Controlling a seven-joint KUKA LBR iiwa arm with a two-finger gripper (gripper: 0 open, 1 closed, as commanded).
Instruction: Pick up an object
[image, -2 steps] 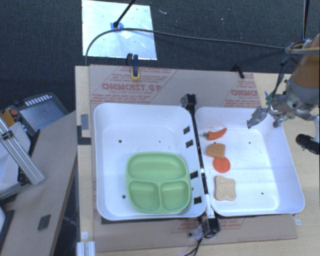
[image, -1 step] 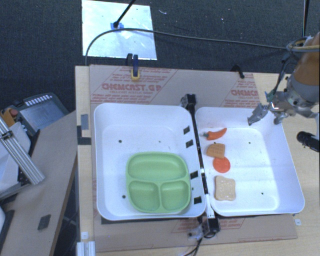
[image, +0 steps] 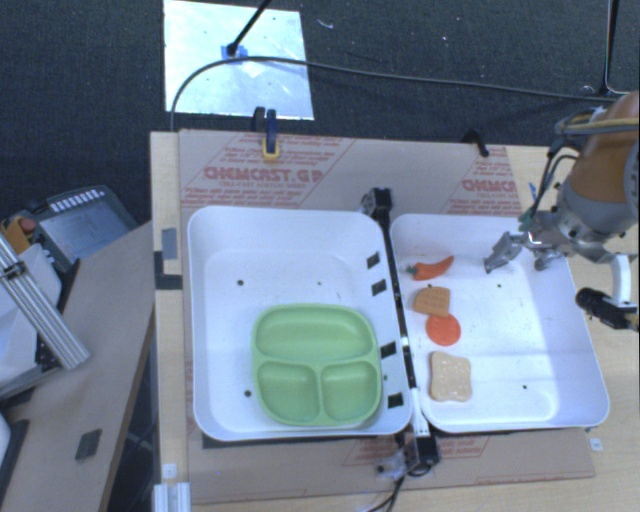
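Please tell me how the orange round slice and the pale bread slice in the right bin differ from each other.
The orange round slice is a small, vivid orange disc; the pale bread slice is larger, cream-coloured and roughly square with rounded corners. The round slice lies farther from the bin's front edge, close under a tan square piece, while the bread slice lies nearest the front. Both lie flat in the right bin, near its left wall, apart from the tool.

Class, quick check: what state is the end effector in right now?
End effector: hovering over the right bin, holding nothing visible; open or closed cannot be told.
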